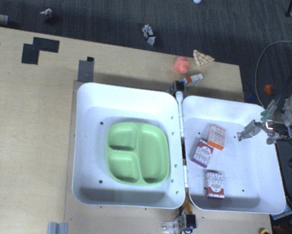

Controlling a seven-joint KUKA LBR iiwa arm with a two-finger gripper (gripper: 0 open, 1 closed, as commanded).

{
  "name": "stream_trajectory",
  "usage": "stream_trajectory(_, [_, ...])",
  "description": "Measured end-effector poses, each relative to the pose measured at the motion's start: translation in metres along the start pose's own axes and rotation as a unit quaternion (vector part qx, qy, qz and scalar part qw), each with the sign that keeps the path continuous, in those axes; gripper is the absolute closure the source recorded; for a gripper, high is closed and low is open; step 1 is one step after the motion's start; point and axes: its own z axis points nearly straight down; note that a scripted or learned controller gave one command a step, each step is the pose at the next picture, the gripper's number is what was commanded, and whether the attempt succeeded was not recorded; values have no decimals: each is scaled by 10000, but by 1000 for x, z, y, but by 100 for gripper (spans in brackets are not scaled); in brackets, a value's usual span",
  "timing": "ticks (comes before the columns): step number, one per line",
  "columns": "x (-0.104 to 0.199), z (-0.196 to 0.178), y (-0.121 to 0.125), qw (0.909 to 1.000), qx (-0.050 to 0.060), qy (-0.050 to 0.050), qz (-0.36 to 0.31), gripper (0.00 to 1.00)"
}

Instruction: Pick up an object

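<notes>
Three small boxes lie in the right bin (262,199): a tan and orange one (216,136), a maroon one (202,153) touching its lower left corner, and a red and white one (214,184) nearer the front. My gripper (255,139) hangs over the bin's right part, to the right of the tan box and apart from it. Its fingers (246,132) are spread open with nothing between them.
The left bin (90,108) holds a green divided plate (137,152). Behind the bins on the bench lie a pink ball (181,64), a pizza-slice toy (203,58) and a small tube (193,80). The arm's body sits at the right edge.
</notes>
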Motion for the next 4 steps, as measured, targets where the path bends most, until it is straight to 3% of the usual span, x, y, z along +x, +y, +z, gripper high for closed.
stream_trajectory(1, [4, 134, 17, 10000, -12, -4, 5, 0])
stream_trajectory(2, [55, 135, -66, 10000, -31, -4, 12, 0])
stream_trajectory(3, [55, 123, -64, 10000, -65, -11, 7, 100])
stream_trajectory(4, [-37, 65, -72, 10000, -7, -10, 13, 100])
